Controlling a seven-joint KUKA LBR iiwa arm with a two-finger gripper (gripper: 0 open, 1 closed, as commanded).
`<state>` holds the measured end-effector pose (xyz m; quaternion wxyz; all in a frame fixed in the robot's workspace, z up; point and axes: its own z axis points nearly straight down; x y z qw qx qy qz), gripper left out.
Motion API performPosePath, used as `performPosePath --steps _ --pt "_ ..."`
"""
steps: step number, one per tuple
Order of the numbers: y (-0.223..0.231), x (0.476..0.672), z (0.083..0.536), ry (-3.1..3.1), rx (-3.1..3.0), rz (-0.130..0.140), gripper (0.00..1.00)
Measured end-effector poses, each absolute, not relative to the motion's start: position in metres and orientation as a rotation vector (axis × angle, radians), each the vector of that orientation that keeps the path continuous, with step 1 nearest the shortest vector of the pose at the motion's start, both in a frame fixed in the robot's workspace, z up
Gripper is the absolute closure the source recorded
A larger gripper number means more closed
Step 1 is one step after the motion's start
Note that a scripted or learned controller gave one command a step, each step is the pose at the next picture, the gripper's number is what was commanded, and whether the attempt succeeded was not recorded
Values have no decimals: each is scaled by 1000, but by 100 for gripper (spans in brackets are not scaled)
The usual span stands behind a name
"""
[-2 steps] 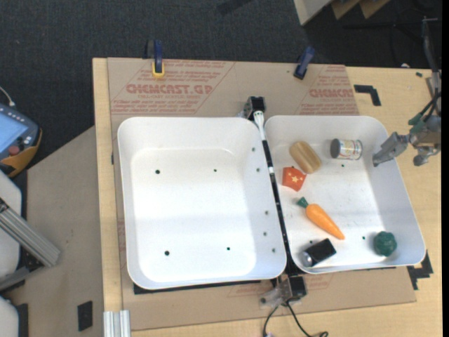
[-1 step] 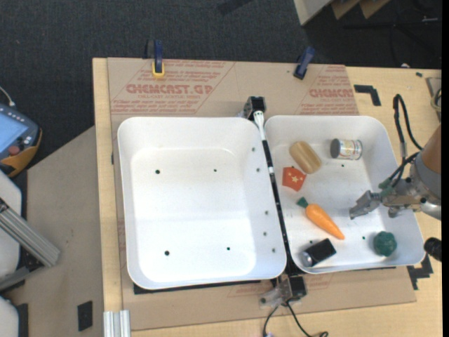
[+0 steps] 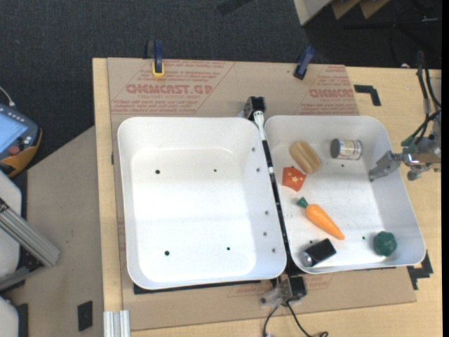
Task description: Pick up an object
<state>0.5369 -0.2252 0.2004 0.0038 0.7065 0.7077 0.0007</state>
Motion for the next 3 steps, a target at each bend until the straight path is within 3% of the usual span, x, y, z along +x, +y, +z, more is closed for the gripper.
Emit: performPosePath --steps 1,2,3 --pt "-224 586 352 2211 2201 14 0" --pt "-200 584 129 2230 2227 -6 0" --pt "-210 609 282 2210 2206 13 0"
